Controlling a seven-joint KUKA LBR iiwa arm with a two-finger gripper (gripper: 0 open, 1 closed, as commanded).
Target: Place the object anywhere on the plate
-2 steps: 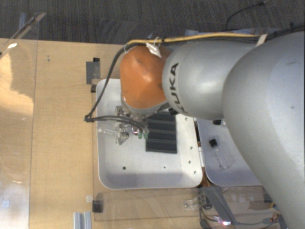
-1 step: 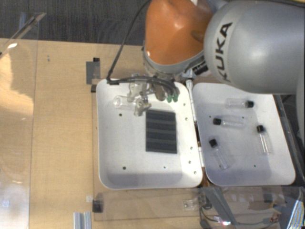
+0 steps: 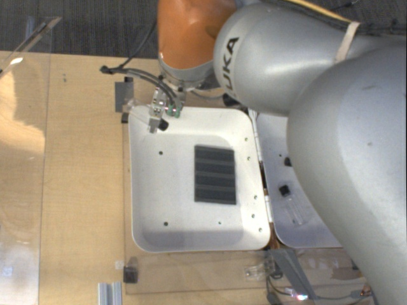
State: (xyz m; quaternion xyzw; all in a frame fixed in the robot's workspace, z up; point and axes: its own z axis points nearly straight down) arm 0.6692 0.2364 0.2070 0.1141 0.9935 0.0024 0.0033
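Note:
A dark grey ribbed rectangular slab lies flat in the middle of the left white bin. My gripper hangs over the far left corner of that bin, mostly hidden under the orange wrist band and its cables. It is well apart from the slab, up and to the left of it. I see nothing held beneath the gripper. Whether the slab is the plate or the object, I cannot tell.
The right bin is largely covered by the grey arm; two small dark bits show on its bare strip. A small dark block sits on the wooden bench in front of the left bin.

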